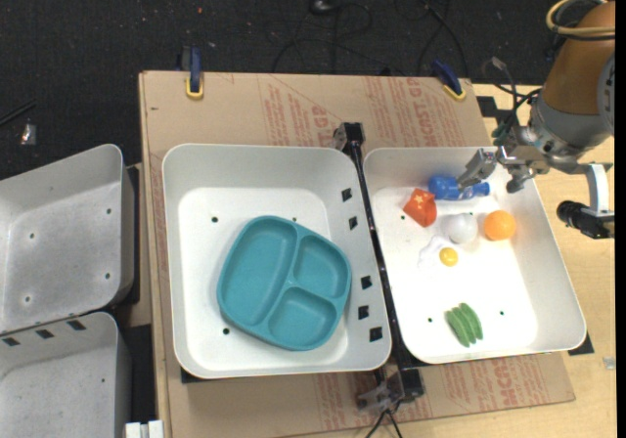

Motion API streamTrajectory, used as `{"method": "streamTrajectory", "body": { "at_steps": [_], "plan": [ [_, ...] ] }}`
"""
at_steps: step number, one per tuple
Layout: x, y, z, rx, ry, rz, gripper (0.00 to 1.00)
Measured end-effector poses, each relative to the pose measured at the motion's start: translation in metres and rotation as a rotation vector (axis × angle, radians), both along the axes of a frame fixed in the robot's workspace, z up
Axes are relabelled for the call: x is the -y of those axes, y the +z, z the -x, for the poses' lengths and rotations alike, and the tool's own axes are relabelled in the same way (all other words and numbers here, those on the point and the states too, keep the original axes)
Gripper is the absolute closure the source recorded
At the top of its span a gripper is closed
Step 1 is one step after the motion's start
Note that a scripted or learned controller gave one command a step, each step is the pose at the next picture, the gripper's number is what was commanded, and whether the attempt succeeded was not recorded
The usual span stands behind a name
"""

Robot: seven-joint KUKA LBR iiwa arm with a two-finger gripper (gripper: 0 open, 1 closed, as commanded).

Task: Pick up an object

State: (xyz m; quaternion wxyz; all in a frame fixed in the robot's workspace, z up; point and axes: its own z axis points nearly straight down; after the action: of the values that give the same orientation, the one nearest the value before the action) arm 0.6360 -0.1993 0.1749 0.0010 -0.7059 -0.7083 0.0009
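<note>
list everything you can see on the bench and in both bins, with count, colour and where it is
divided plate: 1, teal, flat in the left bin
left bin: 1, white, left half of the board
right bin: 1, white, right half of the board
blue object: 1, blue, top of the right bin
red object: 1, red-orange, just left of the blue one
orange ball: 1, orange, right bin, right of centre
white object: 1, white, between the red object and the orange ball
yellow piece: 1, yellow, below the white object
green object: 1, green, low in the right bin
clamps: 2, blue and yellow, board's top edge
gripper: 1, grey, above the blue object
</note>
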Motion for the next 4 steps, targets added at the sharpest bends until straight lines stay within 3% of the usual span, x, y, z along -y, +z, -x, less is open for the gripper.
{"method": "streamTrajectory", "body": {
  "at_steps": [1,2,3,4],
  "plan": [
    [-0.001,-0.064,0.004,-0.002,-0.003,0.000,0.00],
    [-0.002,-0.084,0.004,0.002,-0.002,0.001,0.00],
    [-0.002,-0.071,0.002,0.006,0.000,0.002,1.00],
    [-0.012,-0.013,0.003,0.008,0.000,0.002,1.00]
  ]
}}
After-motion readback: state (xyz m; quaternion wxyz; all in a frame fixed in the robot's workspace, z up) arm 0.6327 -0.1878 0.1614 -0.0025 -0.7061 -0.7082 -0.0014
